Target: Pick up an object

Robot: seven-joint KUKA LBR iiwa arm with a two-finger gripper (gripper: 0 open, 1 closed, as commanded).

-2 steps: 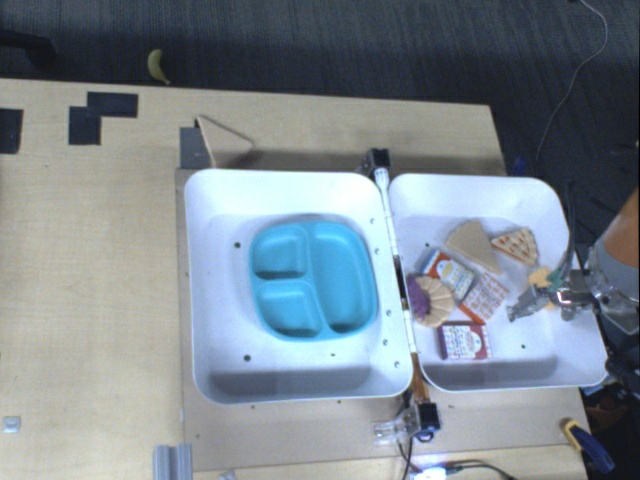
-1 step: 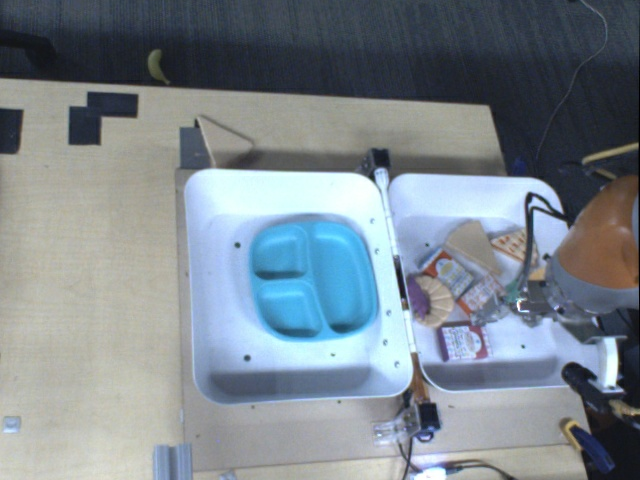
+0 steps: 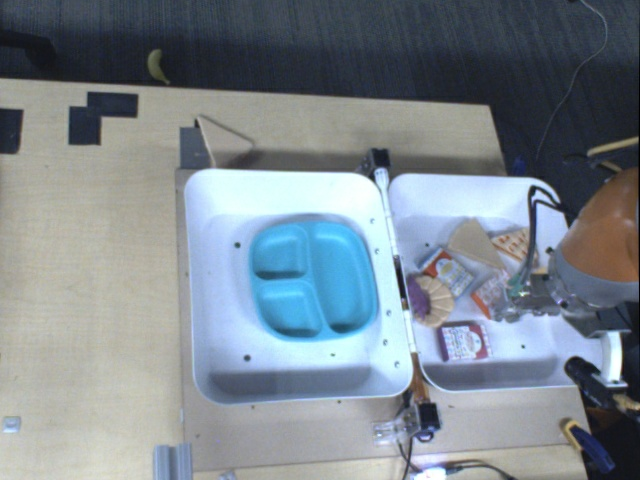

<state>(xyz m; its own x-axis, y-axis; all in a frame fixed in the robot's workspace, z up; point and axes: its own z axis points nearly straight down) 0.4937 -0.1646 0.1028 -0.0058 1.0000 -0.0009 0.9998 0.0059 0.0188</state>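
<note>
The right bin [image 3: 520, 363] holds several small items. A tan wedge [image 3: 470, 240] lies near its back, with an orange patterned packet [image 3: 512, 242] beside it. A blue and orange packet [image 3: 447, 270], a round tan biscuit-like piece [image 3: 437, 293] and a purple item [image 3: 417, 305] sit toward the left wall. Near the front lies a dark red packet [image 3: 462, 342]. My gripper [image 3: 513, 298] hangs low on the right side of this bin, right against a clear-wrapped item [image 3: 489, 294]. The orange band of the arm [image 3: 605, 233] rises behind it.
The left bin [image 3: 215, 268] contains a blue divided tray [image 3: 312, 278]. A metal divider [image 3: 393, 258] runs between the two bins. Cables and clips lie at the bench's front edge [image 3: 420, 423]. The wooden bench [image 3: 90, 298] stretches away to the left.
</note>
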